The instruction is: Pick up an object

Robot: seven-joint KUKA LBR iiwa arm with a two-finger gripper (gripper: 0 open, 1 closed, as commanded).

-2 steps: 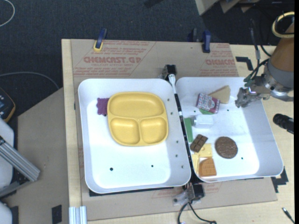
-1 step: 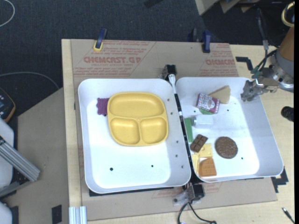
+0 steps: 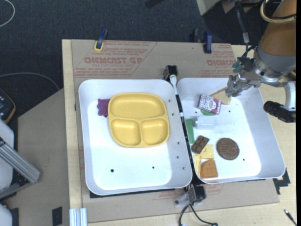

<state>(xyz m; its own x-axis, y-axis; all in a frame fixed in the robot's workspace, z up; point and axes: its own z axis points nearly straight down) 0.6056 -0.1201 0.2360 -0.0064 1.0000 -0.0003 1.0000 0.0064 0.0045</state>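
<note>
Two shallow white bins sit side by side on your worktop (image 3: 141,51), a cardboard-covered surface. Your left bin (image 3: 94,140) carries a yellow divided plate (image 3: 138,119) with a small purple item (image 3: 102,107) touching its left edge. Your right bin (image 3: 256,135) has the smaller pieces: a pink and white carton (image 3: 209,104) near the back, a green strip (image 3: 189,130) along the left wall, a round brown cookie (image 3: 228,148) toward the front, a dark chocolate bar (image 3: 200,144) beside it, and an orange cracker (image 3: 209,168) at the front left. Your arm (image 3: 277,36) comes in from the right, with its gripper (image 3: 233,89) low over the back of the right bin, just beside the carton; you cannot tell from here whether the jaws are open or closed, or whether they grip anything
</note>
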